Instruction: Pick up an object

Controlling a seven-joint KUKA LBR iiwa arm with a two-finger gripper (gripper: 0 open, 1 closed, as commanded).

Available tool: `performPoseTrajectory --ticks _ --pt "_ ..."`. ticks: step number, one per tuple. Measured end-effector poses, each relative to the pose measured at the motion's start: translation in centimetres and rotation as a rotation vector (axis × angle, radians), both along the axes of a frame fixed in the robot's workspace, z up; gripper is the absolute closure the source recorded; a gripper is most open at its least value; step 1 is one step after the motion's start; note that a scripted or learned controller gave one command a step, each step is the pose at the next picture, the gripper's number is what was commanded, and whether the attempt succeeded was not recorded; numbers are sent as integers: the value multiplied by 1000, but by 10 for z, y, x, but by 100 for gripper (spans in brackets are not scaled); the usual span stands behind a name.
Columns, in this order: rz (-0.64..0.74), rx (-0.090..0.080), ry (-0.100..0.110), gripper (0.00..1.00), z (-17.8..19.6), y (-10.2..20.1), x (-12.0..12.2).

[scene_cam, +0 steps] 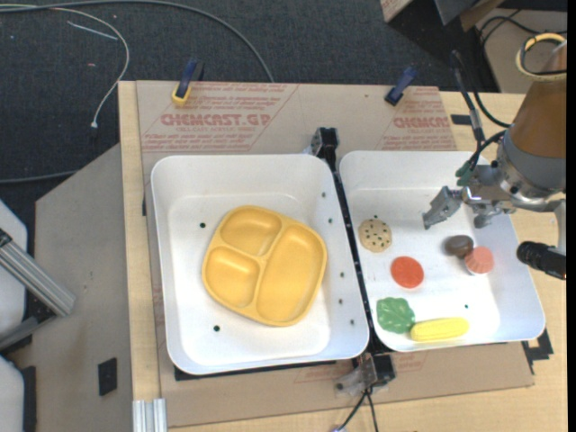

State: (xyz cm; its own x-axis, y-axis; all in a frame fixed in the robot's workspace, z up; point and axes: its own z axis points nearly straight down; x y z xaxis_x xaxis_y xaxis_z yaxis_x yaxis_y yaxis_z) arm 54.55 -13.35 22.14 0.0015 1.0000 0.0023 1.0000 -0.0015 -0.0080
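Yellow plate (264, 265), speckled tan cookie (374, 234), red disc (408, 272), green leaf (394, 313).

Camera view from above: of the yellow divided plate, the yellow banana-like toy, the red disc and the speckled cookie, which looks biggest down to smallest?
1. Yellow divided plate, by far the largest.
2. Yellow banana-like toy.
3. Red disc and speckled cookie: these look about alike, so I won't rank them.

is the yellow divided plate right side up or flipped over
Right side up. The yellow divided plate in the left bin shows its three recessed compartments facing the camera, with raised ridges between them.
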Motion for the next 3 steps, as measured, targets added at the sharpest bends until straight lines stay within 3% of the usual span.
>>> performPoseTrajectory --ticks 2,3 --pt "2 1 0 0 -108 -1 11" --pt "1 -1 -8 100 -93 -1 13"
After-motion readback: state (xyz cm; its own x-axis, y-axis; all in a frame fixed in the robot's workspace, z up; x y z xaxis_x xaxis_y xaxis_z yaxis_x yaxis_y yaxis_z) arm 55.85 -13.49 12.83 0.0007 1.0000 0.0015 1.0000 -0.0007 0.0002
